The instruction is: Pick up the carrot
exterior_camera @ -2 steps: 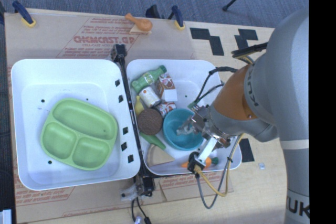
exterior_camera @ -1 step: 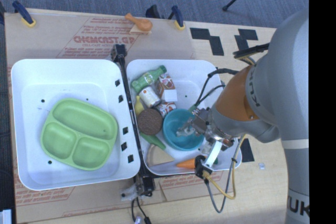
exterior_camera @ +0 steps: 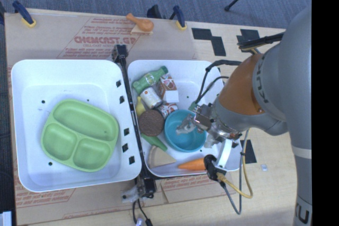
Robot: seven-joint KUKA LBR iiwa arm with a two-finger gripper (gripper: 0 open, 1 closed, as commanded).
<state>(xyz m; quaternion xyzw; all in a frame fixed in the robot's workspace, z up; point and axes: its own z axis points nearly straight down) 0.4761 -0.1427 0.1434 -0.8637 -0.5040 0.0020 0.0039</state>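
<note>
We cannot tell how our gripper [exterior_camera: 198, 125] fingers stand. The carrot [exterior_camera: 192, 164] lies against the bin wall [exterior_camera: 175, 171], so we may hit the blue bowl [exterior_camera: 183, 132].

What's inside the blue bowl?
The gripper reaches into the blue bowl from the right. The bowl's floor that shows looks bare blue. The part under the gripper is covered, so anything there is hidden. The carrot lies outside it, nearer the bin's front edge.
</note>
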